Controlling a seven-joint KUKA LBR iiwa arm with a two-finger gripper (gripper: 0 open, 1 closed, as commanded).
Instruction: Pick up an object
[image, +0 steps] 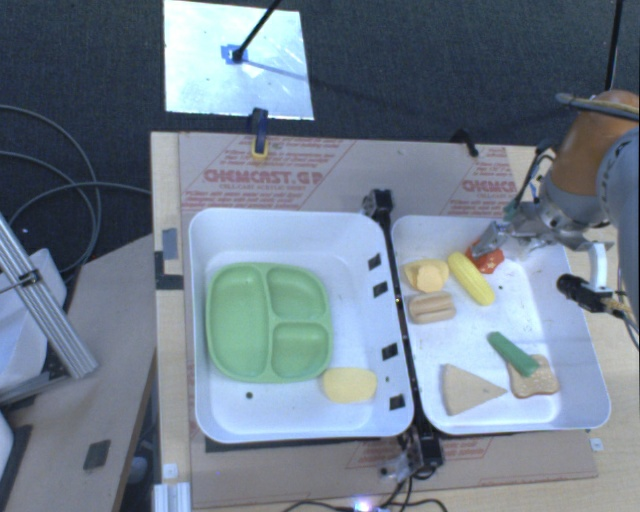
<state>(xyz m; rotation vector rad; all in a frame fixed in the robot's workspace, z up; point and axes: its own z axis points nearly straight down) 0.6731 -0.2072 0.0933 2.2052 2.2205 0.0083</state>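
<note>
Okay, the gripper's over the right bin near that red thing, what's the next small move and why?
Probably a short, straight descent onto the red object. The gripper sits at that object's upper edge in the right bin, and the yellow corn-like piece lies right beside it, so sideways travel might nudge that piece.

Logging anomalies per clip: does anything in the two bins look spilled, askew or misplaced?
Nothing looks spilled or damaged. One mild oddity: the pale yellow rounded toy lies loose on the left white bin's floor, beside the green divided plate rather than in a compartment. In the right bin, the green stick lies partly across the toast-shaped piece.
</note>
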